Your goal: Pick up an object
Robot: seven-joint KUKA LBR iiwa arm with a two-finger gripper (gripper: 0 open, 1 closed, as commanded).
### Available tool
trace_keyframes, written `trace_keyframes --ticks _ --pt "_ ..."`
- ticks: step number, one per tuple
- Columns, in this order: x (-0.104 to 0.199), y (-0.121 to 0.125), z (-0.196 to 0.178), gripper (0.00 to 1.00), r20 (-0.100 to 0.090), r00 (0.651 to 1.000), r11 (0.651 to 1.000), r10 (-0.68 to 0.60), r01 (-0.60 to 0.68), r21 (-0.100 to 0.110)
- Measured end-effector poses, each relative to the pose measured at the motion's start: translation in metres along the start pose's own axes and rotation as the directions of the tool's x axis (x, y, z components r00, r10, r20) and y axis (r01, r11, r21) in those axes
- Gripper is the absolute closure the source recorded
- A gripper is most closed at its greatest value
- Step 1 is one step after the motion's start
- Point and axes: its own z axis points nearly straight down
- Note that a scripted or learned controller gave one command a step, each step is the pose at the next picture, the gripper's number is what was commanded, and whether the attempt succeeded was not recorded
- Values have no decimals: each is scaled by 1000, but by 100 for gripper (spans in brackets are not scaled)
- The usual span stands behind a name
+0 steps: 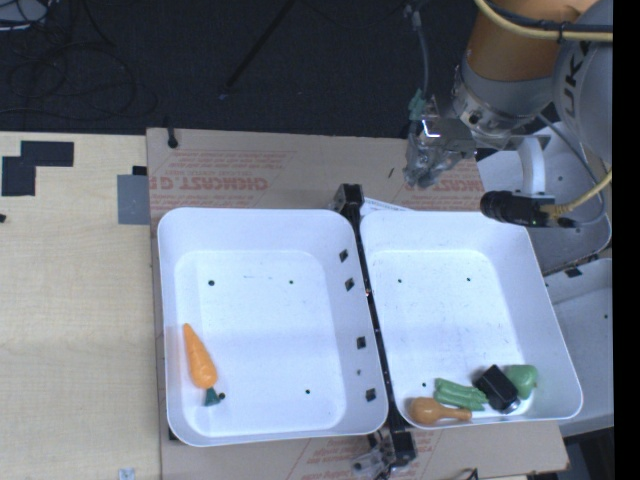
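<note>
An orange carrot with a small dark green top lies in the left bin, near that bin's front left corner. In the right bin, the front right corner holds a green pod, a black block, a green piece and a tan pear shape, bunched together. The hand hangs behind the right bin's back rim; its state cannot be told.

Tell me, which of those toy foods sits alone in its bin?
The orange carrot, by the left bin's left wall. The green pieces and tan gourd-shaped piece cluster together in the right bin.
</note>
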Motion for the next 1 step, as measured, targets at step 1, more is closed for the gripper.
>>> trace_keyframes --ticks 1 --pt "-54 -54 23 100 -1 1000 1000 8 -8 18"
